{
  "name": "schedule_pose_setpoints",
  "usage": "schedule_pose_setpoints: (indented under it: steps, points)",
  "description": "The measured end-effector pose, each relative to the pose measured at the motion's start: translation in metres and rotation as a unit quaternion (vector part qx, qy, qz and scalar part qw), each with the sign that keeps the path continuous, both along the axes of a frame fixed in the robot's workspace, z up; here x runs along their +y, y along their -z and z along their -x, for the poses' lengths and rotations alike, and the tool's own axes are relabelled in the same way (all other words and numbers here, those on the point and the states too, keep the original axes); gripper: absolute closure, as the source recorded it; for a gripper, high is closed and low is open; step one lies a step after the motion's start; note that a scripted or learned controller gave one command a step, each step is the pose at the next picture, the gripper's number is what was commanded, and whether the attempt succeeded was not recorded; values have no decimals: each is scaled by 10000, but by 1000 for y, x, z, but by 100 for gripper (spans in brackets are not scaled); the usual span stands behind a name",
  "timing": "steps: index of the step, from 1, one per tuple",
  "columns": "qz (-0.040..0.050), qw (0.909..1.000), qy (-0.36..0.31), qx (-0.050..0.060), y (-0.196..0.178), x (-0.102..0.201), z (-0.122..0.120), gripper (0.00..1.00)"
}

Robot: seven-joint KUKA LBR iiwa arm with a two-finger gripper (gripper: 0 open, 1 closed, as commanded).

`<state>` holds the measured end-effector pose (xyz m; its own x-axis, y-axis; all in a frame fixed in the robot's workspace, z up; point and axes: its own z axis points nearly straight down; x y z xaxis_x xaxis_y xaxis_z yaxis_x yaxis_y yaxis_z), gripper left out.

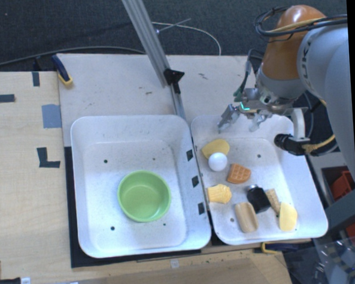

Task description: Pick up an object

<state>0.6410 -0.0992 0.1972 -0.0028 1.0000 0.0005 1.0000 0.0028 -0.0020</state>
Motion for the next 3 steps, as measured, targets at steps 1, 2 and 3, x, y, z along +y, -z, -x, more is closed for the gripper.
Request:
schedule_pose_setpoints:
  steps: [1, 2, 3]
  points:
    - [7, 10000, 8, 22, 48, -7, 5, 0]
    - [5, 10000, 1, 25, 94, -6, 0, 0]
    - [4, 10000, 7, -12, 108, -5, -1, 0]
